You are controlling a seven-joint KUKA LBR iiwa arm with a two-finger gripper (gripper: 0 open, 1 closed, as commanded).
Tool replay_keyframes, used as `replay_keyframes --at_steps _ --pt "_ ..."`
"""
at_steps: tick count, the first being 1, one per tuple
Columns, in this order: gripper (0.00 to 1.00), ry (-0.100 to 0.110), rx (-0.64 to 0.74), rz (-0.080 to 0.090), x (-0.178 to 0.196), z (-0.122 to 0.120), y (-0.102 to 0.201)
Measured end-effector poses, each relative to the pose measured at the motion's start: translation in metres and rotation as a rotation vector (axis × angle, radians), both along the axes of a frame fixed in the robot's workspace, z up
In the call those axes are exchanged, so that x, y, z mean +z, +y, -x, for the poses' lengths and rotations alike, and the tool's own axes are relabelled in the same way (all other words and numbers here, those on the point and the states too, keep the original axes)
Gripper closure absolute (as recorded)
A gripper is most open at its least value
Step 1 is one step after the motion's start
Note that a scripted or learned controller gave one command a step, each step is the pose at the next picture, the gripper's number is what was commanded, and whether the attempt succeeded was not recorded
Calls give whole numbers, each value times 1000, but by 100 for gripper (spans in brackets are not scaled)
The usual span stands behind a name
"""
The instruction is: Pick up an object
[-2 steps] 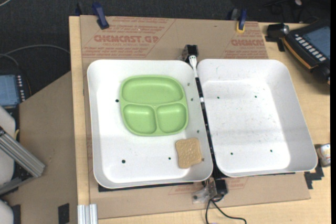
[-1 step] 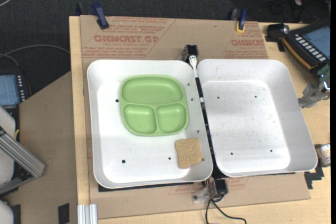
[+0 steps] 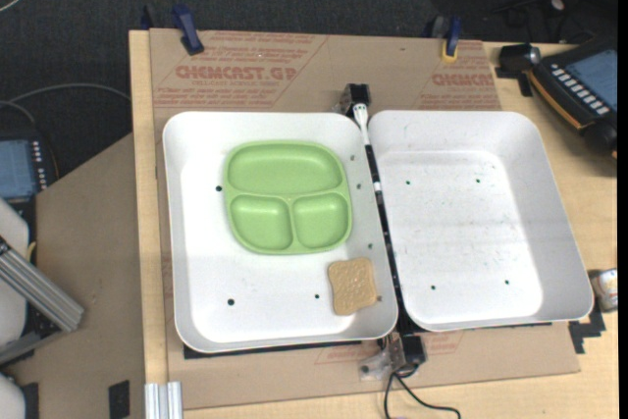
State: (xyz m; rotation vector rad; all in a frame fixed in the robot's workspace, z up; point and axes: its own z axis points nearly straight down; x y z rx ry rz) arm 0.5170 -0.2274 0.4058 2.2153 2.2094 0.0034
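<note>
A light green divided plate (image 3: 287,196) with three compartments lies in the upper middle of the left white bin (image 3: 196,309). A tan, square, cracker-like piece (image 3: 352,285) rests flat near that bin's front right corner, just below the plate and apart from it.
The right white bin (image 3: 471,221) sits beside the left one, their rims meeting along a dark seam. Both rest on a brown cardboard sheet (image 3: 235,64) held by blue clamps at the back. A handheld controller (image 3: 579,83) lies at the far right.
</note>
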Motion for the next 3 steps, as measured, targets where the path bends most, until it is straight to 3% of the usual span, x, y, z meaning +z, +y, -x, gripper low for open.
replay_keyframes --at_steps 1,2,3 --pt "100 20 1 -12 -91 40 13" --pt "100 4 6 -3 -87 -27 3" --pt "100 -10 6 2 63 -56 3"
